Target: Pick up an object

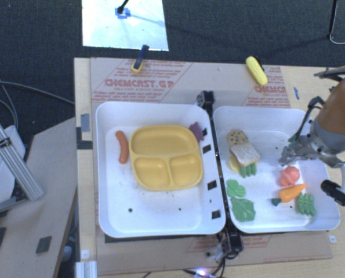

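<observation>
One arm works here, so no choice of side arises; what matters is where the nearest toy lies from the end effector (289, 154). It hangs low inside the right bin (265, 117), toward its right wall, and the red tomato-like toy (289, 175) sits just below it in the picture, that is, toward the bin's near edge, close but apparently not touching. Touching or almost touching that toy on its lower side is the orange carrot (290, 193), whose long axis runs roughly left to right with a slight upward tilt at the right end; a small green piece (305, 204) lies beside it. Farther left in the same bin are a sandwich-like stack (243, 154) and two green leafy toys (240, 200), well apart from the tool. From this slant I cannot tell how its tips are set, and nothing can be seen between them, so I judge nothing is yet grasped. A short shift toward the near edge would probably put the tool over the red toy, the likeliest target; crowding by the carrot could spoil a clean grip.
</observation>
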`<state>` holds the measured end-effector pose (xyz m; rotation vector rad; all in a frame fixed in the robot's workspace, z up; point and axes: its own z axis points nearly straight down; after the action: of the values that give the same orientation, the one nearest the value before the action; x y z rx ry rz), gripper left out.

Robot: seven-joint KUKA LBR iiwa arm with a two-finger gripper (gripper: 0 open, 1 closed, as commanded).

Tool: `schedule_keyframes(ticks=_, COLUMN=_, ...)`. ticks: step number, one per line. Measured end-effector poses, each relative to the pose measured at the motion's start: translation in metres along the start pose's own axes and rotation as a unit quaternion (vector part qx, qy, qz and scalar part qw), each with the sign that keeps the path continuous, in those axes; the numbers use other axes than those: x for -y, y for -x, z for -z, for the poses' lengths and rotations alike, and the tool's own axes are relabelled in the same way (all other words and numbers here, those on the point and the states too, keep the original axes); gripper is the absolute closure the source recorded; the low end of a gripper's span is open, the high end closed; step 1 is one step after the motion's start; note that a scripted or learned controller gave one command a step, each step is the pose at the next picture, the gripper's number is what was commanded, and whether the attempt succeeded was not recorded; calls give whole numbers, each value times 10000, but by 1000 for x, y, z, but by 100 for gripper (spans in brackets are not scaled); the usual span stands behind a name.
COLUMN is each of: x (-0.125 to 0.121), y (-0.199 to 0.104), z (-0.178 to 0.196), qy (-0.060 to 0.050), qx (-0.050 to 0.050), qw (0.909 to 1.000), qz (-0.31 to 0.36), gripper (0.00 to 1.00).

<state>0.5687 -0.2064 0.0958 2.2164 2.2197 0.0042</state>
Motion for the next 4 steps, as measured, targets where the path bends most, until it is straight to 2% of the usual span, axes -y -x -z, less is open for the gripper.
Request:
schedule_keyframes(ticks=1, x=-1, y=0, z=11, qy=16, qx=4, qw=10000, qz=1, gripper=100)
schedule_keyframes(ticks=2, x=-1, y=0, z=10, qy=12, qx=3, qw=10000, qz=1, gripper=0)
schedule_keyframes(ticks=3, x=-2, y=0, z=22, qy=30, qx=5, qw=10000, qz=5, gripper=100)
schedule_keyframes(ticks=4, x=-2, y=0, z=21, qy=26, qx=4, qw=10000, qz=4, gripper=0)
